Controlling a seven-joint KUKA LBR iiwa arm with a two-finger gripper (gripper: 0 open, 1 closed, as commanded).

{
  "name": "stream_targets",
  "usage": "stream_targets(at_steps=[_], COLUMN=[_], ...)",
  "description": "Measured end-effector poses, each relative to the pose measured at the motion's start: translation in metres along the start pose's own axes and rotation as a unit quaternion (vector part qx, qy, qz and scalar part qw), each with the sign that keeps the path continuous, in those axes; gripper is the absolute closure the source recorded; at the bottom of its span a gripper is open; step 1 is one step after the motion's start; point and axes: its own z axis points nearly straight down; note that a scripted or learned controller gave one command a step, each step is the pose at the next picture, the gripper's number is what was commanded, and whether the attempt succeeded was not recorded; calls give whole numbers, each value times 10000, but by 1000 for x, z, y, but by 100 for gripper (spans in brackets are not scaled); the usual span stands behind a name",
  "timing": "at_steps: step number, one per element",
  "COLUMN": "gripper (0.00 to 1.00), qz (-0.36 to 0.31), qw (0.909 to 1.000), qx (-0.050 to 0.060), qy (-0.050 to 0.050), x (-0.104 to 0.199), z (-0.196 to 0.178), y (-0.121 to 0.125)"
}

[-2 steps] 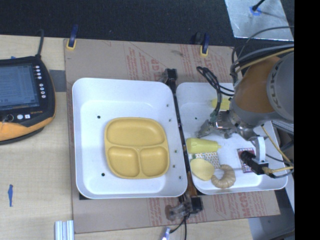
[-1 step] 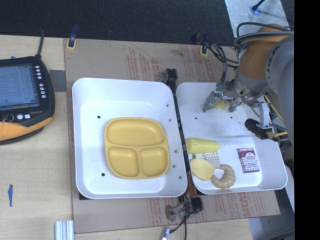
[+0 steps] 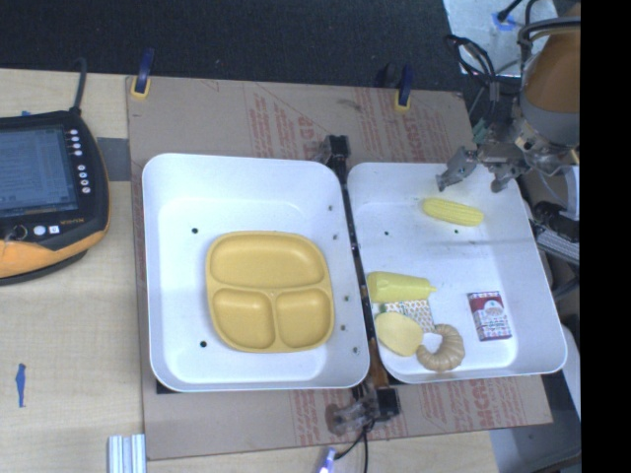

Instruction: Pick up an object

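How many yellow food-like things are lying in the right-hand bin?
3. A corn cob lies near the far edge. A longer yellow piece and a pale round one lie by the left wall. More may hide beneath.

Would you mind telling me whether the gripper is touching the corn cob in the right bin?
Apart. The camera view shows bare white bin floor between the gripper and the corn cob, which lies below it in the picture.

The right bin (image 3: 532, 294) holds five things. A yellow corn cob (image 3: 453, 211) lies flat near the far edge. A pale yellow block (image 3: 398, 287) lies by the left wall. Below it a checkered packet (image 3: 419, 312) sits partly under a yellow disc (image 3: 398, 333), which touches a curved tan pastry (image 3: 443, 349). A small red box (image 3: 489, 315) lies flat, apart at right.
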Motion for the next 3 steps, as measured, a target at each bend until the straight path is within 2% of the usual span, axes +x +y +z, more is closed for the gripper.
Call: stream_targets(at_steps=[1,2,3], gripper=[0,0,100], qz=[-8,0,-23], qw=[10000,10000,10000], qx=[23,23,31], qy=[-3,-2,-5], x=[-9,-37,-37], z=[95,95,84], y=[-1,-108,-108])
